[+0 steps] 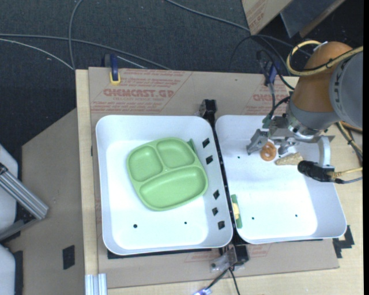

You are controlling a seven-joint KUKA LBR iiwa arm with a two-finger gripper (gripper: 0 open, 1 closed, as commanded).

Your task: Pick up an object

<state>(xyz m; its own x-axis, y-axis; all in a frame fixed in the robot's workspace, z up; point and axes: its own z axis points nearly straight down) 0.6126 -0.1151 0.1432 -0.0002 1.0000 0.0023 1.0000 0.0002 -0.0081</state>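
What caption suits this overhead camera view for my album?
End effector over the right bin near a small tan ring; green divided plate in the left bin.

From my remote seat I see dark grey carpet [173,34] around the bench, with thin cables [69,40] trailing across it. The bench top is a brown board [144,86] printed with red lettering, held at its far edge by a blue and yellow clamp [115,67]. A cardboard box corner [262,11] juts in at the top. At the left edge sits an aluminium rail [20,187]. Light is even and soft.
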